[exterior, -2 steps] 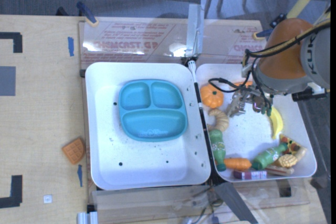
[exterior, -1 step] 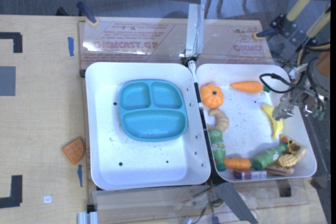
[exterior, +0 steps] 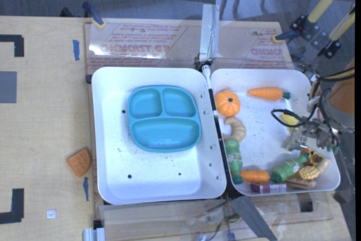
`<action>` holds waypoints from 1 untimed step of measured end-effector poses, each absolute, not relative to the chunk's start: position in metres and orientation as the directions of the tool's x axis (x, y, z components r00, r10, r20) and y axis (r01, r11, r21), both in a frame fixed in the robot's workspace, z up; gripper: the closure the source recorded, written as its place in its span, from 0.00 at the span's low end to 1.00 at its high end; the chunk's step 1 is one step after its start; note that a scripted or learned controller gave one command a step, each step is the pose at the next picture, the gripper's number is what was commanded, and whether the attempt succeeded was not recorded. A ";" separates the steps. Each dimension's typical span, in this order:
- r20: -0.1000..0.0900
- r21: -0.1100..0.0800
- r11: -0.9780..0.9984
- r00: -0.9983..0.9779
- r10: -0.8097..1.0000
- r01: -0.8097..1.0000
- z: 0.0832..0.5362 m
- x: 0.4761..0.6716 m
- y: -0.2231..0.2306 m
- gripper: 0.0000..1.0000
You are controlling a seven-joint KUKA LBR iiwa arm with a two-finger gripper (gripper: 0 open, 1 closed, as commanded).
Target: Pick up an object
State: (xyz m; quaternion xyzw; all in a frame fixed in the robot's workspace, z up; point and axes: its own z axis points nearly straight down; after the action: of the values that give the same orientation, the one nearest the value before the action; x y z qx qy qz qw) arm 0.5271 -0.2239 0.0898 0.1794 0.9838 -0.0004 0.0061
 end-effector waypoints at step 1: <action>-0.015 0.003 0.899 -0.899 0.437 0.437 0.090 0.495 -0.224 0.00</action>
State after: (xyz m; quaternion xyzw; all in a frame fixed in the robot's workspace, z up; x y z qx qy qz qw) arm 0.4953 -0.2237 0.0898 0.2244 0.9745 -0.0005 0.0078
